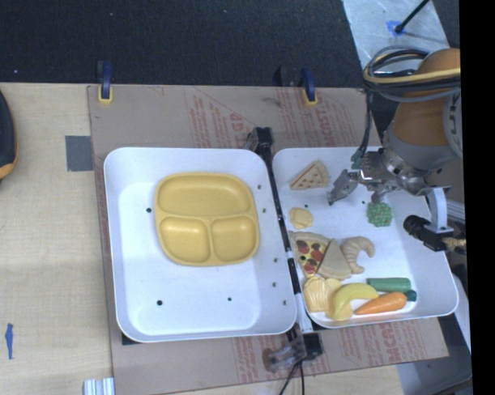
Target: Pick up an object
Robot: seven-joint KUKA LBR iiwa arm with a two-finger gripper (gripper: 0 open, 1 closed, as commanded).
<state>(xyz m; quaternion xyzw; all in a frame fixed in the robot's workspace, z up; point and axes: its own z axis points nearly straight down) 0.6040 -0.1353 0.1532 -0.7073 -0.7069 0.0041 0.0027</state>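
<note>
We are seeing the gripper (pixel 359 185) hovering open and holding nothing beside the broccoli (pixel 379 214), its arm (pixel 418 106) partly cropped at right.

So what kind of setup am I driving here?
Likely a lab grasping bench: two white bins clamped on cardboard, toy food such as a carrot, and a yellow divided plate.

You have a wooden bench (pixel 46 240) with a brown cardboard sheet (pixel 188 114) laid flat on it, held at the far edge by two clamps (pixel 105 82). Two white bins sit side by side on the cardboard, touching: the left bin (pixel 138 318) and the right bin (pixel 429 304). A grey patch (pixel 78 152) lies on the wood beside the cardboard's left edge.
</note>
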